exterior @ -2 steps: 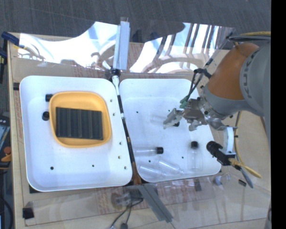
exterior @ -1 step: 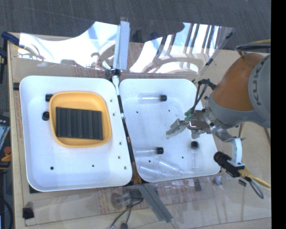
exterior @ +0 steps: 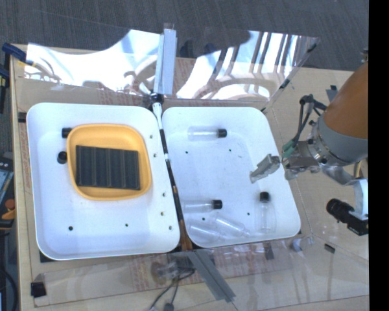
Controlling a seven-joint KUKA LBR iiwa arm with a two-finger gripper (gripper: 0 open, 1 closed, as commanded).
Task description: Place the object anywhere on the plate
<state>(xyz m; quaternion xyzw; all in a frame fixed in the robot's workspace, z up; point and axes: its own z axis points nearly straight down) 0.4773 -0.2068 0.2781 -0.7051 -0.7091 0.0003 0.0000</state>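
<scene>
Two shallow white bins [exterior: 52,238]: yellow rectangular plate [exterior: 108,161] left, clear black-capped plastic vials [exterior: 206,133] right. Grey two-finger gripper [exterior: 264,168] hovers at right bin's edge; its grip, can't tell.

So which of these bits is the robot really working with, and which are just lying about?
For the job:
yellow plate in the left bin
clear vials in the right bin
tool

Just lying about:
dark ridged insert
shiny foil sheet
black cables
</scene>
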